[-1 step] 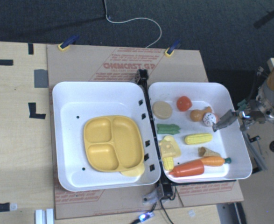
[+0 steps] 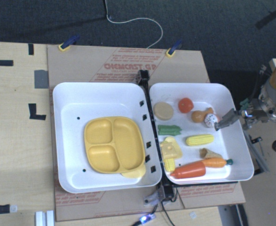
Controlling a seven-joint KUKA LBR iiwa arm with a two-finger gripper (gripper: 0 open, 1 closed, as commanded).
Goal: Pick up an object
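Note:
The right bin holds several toy foods. Among them are a red tomato, a tan round biscuit, a brown pear-like piece, a small white speckled ball, a green bean pod, a corn cob, a yellow cheese wedge, a carrot and a long red pepper. My gripper reaches in over the bin's right wall, its tip just right of the white ball and low over the bin floor. Nothing shows in its grasp.
The left bin holds a yellow divided plate with a yellow piece poking out under its front edge. Both bins rest on a cardboard sheet. A white cable loops behind.

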